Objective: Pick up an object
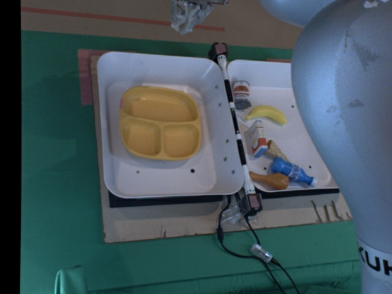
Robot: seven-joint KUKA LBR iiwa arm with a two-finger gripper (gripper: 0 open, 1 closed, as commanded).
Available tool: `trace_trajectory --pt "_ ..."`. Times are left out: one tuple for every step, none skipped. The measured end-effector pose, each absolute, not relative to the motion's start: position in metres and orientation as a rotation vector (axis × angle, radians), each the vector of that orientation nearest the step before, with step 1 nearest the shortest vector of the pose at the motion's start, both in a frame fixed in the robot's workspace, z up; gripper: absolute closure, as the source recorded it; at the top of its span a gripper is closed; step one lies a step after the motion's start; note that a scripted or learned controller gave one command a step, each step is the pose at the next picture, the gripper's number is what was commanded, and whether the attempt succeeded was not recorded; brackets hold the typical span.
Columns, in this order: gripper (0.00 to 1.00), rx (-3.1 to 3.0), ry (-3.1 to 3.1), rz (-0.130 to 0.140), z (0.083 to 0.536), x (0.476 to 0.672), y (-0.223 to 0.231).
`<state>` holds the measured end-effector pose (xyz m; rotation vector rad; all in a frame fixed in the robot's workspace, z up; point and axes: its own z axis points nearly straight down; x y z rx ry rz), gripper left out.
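Yellow tray: we see a yellow divided plate lying flat in the left bin, near its middle.
Right bin: the right bin holds the small things we could pick: a can at the far end, a banana just right of it, a small bottle, a cone-like piece, a blue bottle and a brown drumstick shape nearest us.
Pincer: the pincer hangs high at the far edge, beyond the left bin and well apart from every object; we cannot tell from here how its grasp is set, and nothing shows in it.
Arm: the grey arm crosses the right side and covers part of the right bin.
Risk, crowding: we judge that the near objects lie close, some touching, so a descent there could nudge a neighbour or catch two at once.
Risk, shape: the banana and bottles are rounded and may roll or slip out of a squeeze.
Risk, divider: a striped bar runs between the bins; a low approach by the can could strike it.
Surface: the bins rest on a cardboard sheet over a green cloth covering the table.
Room: a bare brown floor with a red line lies beyond; cables trail near the front.
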<state>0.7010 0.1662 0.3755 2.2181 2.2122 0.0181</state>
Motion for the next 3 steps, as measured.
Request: trace_trajectory --pt "1.0 2.223 2.208 0.006 0.314 0.694 0.098" --pt "1.0 2.22 2.215 0.021 0.366 0.685 0.157" --pt "1.0 2.219 2.212 0.015 0.344 0.702 0.168"
